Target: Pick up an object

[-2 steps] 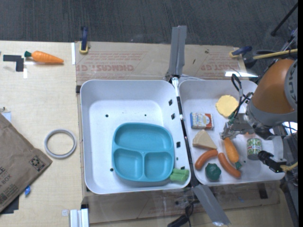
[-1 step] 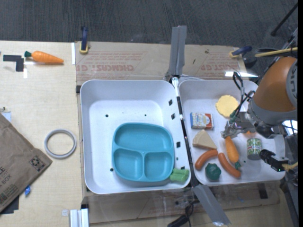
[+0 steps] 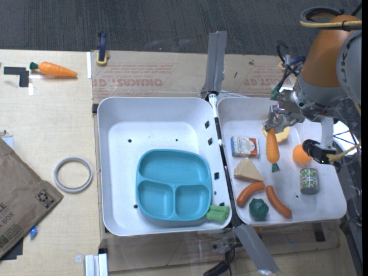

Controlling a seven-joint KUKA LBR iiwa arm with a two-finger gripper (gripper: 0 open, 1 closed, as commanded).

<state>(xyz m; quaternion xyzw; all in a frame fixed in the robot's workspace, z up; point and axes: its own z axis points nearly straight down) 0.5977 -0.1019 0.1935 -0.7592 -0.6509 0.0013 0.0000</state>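
My gripper hangs over the back of the right bin, coming in from the right. Right under it lies a yellow piece, touching the top of an orange carrot that points toward the front. I cannot see whether the gripper touches either of them. Around them in this bin are a small carton, an orange ball, a green-labelled can, a tan wedge, two sausages and a dark green lump.
The left bin holds a blue divided plate and a light green piece at its front right corner. On the bench to the left lie another carrot, a tape ring and a cardboard box.
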